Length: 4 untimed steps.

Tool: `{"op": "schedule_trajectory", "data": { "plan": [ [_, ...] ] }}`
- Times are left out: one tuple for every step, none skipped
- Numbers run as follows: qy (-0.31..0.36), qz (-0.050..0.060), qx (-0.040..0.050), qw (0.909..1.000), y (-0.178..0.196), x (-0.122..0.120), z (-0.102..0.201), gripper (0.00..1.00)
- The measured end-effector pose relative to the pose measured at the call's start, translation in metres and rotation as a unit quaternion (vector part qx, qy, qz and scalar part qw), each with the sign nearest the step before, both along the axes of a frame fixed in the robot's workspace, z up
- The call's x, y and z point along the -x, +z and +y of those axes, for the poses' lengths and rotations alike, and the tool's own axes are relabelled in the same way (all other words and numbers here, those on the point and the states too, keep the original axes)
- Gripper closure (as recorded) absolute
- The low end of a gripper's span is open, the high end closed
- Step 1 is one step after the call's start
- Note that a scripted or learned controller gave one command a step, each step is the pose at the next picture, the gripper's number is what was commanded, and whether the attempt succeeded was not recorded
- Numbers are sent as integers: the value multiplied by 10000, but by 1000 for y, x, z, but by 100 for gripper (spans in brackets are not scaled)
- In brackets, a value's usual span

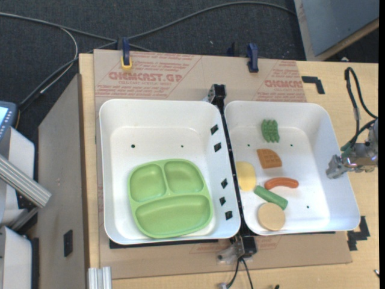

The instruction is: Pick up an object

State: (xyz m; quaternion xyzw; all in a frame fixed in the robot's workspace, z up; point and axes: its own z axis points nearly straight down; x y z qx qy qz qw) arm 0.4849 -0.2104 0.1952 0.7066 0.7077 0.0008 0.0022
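Gripper [352, 160] waits at right bin's rim [343, 188], finger state indiscernible; best approach the isolated orange sausage [281, 183] vertically.

The picture's right edge is cutting off the gripper [355, 159], so its fingers are too small and blurry to read, and the left edge is cutting a grey box [7, 120].

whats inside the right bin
In the right bin: green peas, an orange waffle, a yellow lemon, a red sausage, a green pickle overlapping a round tan cookie.
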Motion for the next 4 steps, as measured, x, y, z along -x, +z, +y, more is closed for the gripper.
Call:
{"op": "schedule_trajectory", "data": {
  "plan": [
    [2, 3, -4, 10000, 25, -1, 0, 100],
    [7, 30, -21, 10000, 26, 4, 46, 100],
    [27, 28, -29, 10000, 35, 5, 104, 100],
    [28, 35, -26, 10000, 26, -6, 162, 100]
  ]
}}
